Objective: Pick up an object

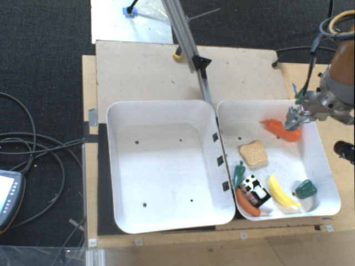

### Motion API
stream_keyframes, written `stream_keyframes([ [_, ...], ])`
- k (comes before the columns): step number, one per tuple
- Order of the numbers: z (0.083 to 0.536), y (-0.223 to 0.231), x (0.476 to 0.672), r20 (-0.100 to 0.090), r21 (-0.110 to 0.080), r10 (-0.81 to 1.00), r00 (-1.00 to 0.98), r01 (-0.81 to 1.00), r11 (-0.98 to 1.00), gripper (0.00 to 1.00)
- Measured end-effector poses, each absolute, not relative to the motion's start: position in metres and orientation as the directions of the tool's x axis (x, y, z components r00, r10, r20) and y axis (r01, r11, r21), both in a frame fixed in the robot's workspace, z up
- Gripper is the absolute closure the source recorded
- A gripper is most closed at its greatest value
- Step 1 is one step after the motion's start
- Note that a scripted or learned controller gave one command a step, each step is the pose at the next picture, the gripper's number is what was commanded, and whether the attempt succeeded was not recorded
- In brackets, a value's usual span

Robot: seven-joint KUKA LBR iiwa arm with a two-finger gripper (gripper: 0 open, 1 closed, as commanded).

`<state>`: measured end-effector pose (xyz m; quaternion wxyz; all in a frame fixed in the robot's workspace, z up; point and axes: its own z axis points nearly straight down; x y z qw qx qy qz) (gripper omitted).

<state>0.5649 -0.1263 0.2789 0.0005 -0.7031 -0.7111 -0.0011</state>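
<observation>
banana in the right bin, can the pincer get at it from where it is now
Probably yes. The banana lies uncovered near the right bin's front, while the pincer sits over the orange piece further back, with only open floor between.

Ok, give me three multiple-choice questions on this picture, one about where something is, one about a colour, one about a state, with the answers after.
1. Where is the gripper?
A. Over the left bin
B. Over the orange piece in the right bin
C. Over the bench beyond both bins

2. What colour is the long curved fruit near the right bin's front?
A. Yellow
B. Purple
C. Blue

3. How does the bread slice lie?
A. Flat on the bin floor, apart from the orange piece
B. Stacked on the banana
C. Lifted in the air

Answers:
1. B, the gripper sits at the orange piece's right end in the right bin.
2. A, the banana is yellow.
3. A, the slice rests flat mid-bin, with bare white floor between it and the orange piece.
</observation>
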Motion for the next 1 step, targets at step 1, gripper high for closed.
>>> stream_keyframes([
  [1,0.2726,-0.0843,0.5602,0.002,0.001,1.0,-0.01,1.0,0.01,1.0],
])
